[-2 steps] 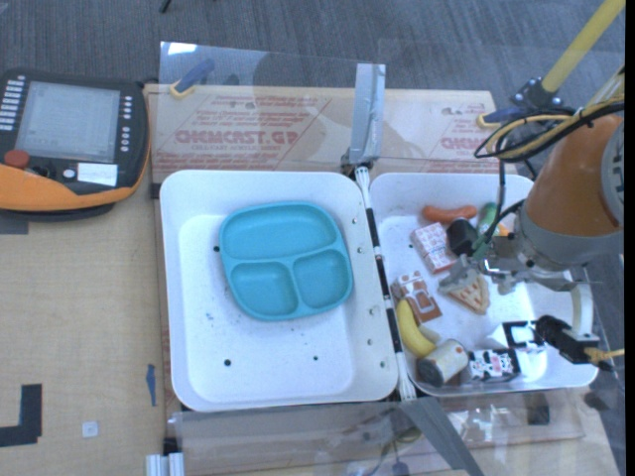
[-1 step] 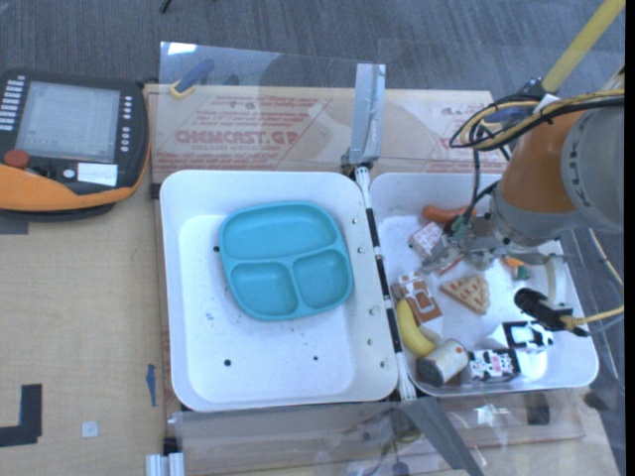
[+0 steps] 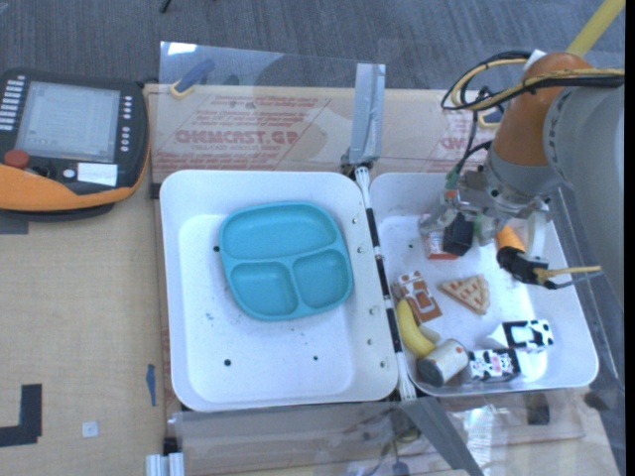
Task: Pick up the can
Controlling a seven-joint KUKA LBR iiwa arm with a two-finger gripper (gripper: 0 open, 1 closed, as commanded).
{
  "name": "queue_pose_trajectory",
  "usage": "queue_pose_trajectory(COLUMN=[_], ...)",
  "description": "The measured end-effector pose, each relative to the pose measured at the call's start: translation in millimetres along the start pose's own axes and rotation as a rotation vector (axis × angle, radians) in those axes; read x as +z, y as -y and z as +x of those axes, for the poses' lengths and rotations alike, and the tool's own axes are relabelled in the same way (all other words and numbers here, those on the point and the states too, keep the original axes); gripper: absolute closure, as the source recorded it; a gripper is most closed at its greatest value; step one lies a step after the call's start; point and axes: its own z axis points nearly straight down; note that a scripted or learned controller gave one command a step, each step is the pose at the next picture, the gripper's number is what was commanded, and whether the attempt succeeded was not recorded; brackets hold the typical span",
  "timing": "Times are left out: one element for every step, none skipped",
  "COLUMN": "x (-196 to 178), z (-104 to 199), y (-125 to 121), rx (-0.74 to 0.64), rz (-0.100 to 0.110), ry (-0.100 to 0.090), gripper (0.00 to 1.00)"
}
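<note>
While the can [image 3: 443, 361] lies near the right bin's [image 3: 580, 350] front, jaws [image 3: 458, 234] hover apart from it; whether spread, I cannot tell.

- The can [image 3: 443, 361] looks like dull grey metal with a matt sheen.
- The blue plate [image 3: 286, 260] is smooth plastic, faintly glossy.
- Both white bins [image 3: 189, 266] look like smooth, matt plastic, lightly speckled.
- The bench [image 3: 69, 305] is pale wood, matt.
- The banana [image 3: 413, 329] has a smooth plastic look.
- The clear sheet [image 3: 258, 97] is glossy.
</note>
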Motion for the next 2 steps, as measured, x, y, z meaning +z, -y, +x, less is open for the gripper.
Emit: queue_pose_trajectory(x=[-14, -125], z=[3, 50], y=[-5, 39], rx=[-0.007, 0.137], rz=[-0.019, -0.024], ry=[0.0, -0.003], gripper=[1.0, 1.0])
